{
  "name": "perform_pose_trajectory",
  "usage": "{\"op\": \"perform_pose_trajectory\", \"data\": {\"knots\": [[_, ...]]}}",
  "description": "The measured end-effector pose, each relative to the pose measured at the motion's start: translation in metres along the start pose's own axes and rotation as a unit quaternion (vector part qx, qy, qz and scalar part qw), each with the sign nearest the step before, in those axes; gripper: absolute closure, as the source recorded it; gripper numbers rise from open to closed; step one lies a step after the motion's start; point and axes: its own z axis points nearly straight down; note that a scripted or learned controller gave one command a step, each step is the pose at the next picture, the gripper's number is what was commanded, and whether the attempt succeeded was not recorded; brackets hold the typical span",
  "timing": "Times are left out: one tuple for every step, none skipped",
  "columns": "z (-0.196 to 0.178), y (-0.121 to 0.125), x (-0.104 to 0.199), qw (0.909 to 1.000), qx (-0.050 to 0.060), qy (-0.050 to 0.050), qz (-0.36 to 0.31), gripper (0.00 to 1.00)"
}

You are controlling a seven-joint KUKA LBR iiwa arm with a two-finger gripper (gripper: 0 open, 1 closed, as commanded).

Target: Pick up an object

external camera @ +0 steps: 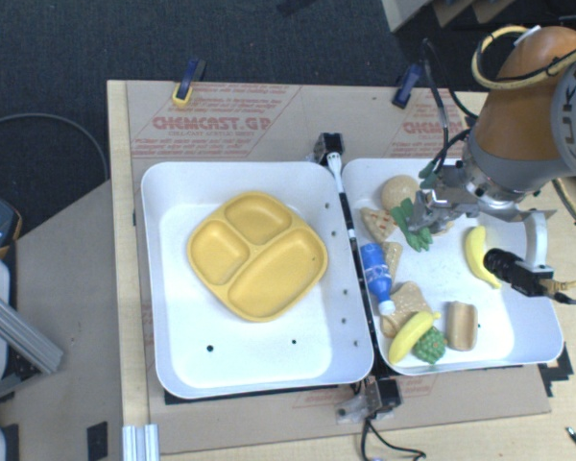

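So the bench (221, 113) has two white bins sitting side by side. The left bin (173, 353) has just a yellow divided plate (257, 254) in it, sitting roughly in the middle, a bit toward the far edge.

The right bin (528, 339) is where all the clutter is. Along its left edge there's a blue bottle (374, 272) with a white cap, lying down and pointing toward the near edge. Near the far left corner sits a tan round thing (399, 191), and just beside it a couple of tan wedge-shaped pieces (378, 223). Toward the near edge there's a small banana (410, 337) lying across another tan lump, touching a green bumpy piece (429, 348), and a bread-looking chunk (460, 324) just to the right. A second banana (476, 254) lies toward the right side of the bin.

The arm (528, 104) comes in from the right, and the gripper (424, 215) is down in the far part of the right bin, right over a green leafy object (419, 235). Can't tell if the gripper is clenched or released, or whether it actually has the green thing; it's all a grey-green jumble there.
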Motion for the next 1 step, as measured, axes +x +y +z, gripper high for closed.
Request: {"op": "perform_pose_trajectory", "data": {"knots": [[-0.0108, 0.0069, -0.0125, 1.0000, -0.003, -0.001, 0.000, 1.00]]}}
